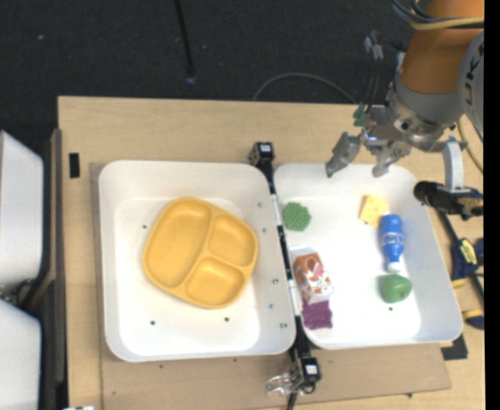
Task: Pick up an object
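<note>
The end effector [358, 162] hangs over the far edge of the right bin [429, 314], at about 12 o'clock of that bin, its two fingers spread apart with nothing between them. The grey arm [438, 58] with its orange band comes in from 2 o'clock.

Inside the right bin lie six things. A green round scrubby piece [297, 216] sits at 10 o'clock, near the divide between the bins. A small yellow block [372, 208] lies just toward 1 o'clock of centre, and beside it, at 3 o'clock, a blue bottle with a white cap [391, 242] points toward 6 o'clock. Below the bottle a green rounded object [394, 289] rests at 4 o'clock (its exact kind is hard to make out). At 8 o'clock a small printed carton [312, 278] lies touching a purple bristly piece [317, 316].

The left bin [130, 331] holds a yellow divided plate [201, 252] near its centre. Both bins sit on the wooden surface [147, 118].
</note>
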`<state>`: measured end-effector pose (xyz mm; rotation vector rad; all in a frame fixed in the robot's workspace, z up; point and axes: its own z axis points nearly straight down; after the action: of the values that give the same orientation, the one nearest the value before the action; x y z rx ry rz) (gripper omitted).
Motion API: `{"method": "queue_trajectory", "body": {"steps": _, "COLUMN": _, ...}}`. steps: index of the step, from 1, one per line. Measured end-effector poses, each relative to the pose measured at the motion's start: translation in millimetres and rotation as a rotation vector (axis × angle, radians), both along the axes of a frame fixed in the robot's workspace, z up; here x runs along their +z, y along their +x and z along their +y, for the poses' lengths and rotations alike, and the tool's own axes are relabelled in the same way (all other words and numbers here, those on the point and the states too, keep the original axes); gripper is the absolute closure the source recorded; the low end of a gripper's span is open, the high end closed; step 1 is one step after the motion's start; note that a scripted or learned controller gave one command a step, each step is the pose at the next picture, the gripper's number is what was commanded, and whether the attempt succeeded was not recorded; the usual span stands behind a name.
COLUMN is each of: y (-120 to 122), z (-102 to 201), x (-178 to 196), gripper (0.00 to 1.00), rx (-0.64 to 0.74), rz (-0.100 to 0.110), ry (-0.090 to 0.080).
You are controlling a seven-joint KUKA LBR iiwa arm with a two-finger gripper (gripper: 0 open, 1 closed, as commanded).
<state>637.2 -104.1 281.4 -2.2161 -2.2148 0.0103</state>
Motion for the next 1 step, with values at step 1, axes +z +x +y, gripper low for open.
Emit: {"method": "queue_trajectory", "body": {"steps": 1, "y": 1.8, "z": 0.2, "x": 7.3, "gripper": 0.0, "rx": 0.002, "rz": -0.013, "ry": -0.001}}
